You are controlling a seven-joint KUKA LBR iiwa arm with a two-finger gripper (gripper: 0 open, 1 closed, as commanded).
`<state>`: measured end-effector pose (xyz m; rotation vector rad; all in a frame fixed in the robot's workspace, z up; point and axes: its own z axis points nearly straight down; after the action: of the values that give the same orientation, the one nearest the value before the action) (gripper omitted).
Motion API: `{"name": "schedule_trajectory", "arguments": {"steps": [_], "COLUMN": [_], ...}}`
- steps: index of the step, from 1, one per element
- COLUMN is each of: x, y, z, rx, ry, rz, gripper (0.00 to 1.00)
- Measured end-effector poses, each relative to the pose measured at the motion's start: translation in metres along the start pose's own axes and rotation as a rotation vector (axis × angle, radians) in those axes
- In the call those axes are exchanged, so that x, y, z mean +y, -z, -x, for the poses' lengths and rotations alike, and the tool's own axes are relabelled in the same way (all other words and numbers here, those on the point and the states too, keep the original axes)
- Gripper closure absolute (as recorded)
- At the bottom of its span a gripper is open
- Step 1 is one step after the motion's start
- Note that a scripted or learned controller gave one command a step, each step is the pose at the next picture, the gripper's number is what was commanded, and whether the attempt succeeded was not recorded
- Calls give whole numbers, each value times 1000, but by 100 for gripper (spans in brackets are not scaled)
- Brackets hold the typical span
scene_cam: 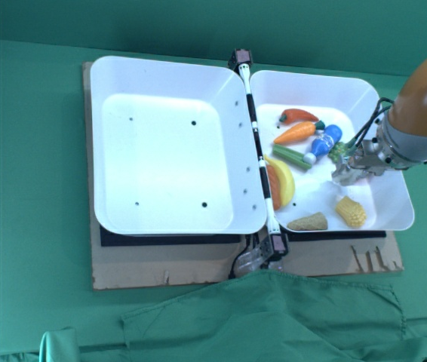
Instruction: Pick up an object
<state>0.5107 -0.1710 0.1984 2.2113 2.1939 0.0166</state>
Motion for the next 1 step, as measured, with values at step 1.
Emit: {"name": "schedule_trajectory", "arguments": {"steps": [1], "x": [0], "y": [-1], "z": [0], "rx": [1], "ry": [0], "rz": [-2], "gripper": [0]}}
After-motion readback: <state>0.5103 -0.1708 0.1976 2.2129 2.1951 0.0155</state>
